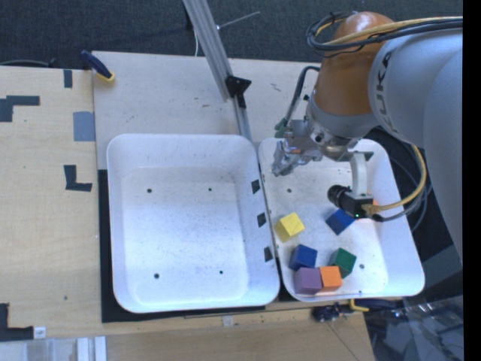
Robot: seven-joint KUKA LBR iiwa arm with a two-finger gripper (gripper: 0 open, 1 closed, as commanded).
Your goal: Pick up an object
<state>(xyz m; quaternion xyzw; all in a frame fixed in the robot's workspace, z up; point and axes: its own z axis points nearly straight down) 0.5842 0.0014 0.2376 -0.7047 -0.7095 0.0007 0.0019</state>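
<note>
Several small cubes lie in the near half of the right bin [379,250]: a yellow cube [289,226], a blue cube [340,221], a second blue cube [304,256], a green cube [344,262], a purple cube [307,280] and an orange cube [331,277]. The purple and orange cubes touch each other. My gripper [282,162] hangs over the far left corner of the right bin, well behind the yellow cube. I see no cube at its tip.
The left bin [180,224] stands beside the right one, their rims meeting in the middle. A slanted metal pole [214,43] rises behind the bins. A black cable fitting [347,198] hangs over the right bin near the blue cube.
</note>
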